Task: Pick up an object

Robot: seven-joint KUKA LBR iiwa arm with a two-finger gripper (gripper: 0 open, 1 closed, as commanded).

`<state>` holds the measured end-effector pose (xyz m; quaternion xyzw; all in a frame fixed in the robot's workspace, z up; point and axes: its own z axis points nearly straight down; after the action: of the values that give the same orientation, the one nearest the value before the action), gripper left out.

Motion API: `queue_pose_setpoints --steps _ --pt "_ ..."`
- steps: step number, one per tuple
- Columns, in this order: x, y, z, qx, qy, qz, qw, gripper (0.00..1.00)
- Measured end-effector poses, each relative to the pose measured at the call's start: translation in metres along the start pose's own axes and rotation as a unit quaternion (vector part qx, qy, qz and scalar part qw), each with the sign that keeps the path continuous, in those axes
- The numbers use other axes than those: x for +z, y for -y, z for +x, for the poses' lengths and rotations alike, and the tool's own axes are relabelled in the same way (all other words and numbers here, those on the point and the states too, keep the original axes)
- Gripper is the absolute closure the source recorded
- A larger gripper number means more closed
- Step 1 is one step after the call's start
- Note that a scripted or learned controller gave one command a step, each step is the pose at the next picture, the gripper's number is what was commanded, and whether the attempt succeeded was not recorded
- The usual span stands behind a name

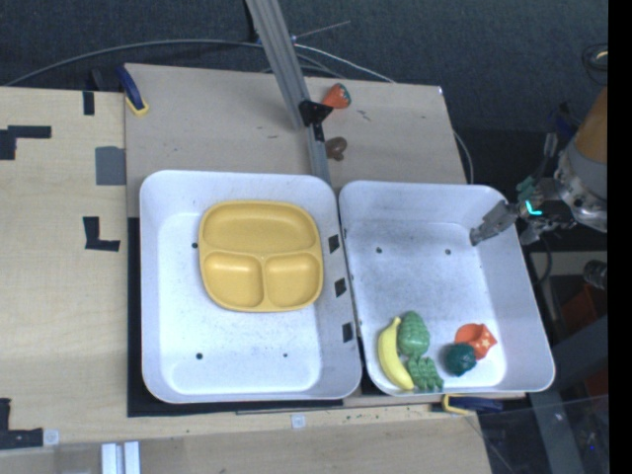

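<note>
I count two white bins side by side on the bench. The left bin (168, 294) holds one thing, a yellow tray (262, 255) with three compartments, lying flat in the bin's far half. The right bin (434, 265) holds a small cluster in its near corner. There I make out one banana (393, 355), curved and lying along the left of the cluster, one green knobbly piece (413, 334) touching it, one darker green leafy piece (426, 373) just below that, one teal round piece (459, 359) and one orange piece (477, 338) touching the teal one. That makes five items, all close together, with the rest of that bin's floor bare and speckled.

The gripper (489, 225) sits over the far right edge of the right bin, well apart from the cluster, with the arm (588, 181) coming in from the right. I see a grey finger pointing down and left toward the bin wall, with nothing between the fingers that I can see. Whether the fingers are parted or closed I cannot tell from here.

Beyond the bins, one grey pole (281, 52) slants across the bench, with one small orange object (338, 95) beside it.
</note>
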<state>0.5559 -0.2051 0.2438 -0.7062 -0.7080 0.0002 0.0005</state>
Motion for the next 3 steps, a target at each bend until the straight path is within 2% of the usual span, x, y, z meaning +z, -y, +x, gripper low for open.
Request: queue_pose_setpoints --steps 3 --pt "0.152 0.014 0.004 0.001 0.000 0.003 1.0000 0.00"
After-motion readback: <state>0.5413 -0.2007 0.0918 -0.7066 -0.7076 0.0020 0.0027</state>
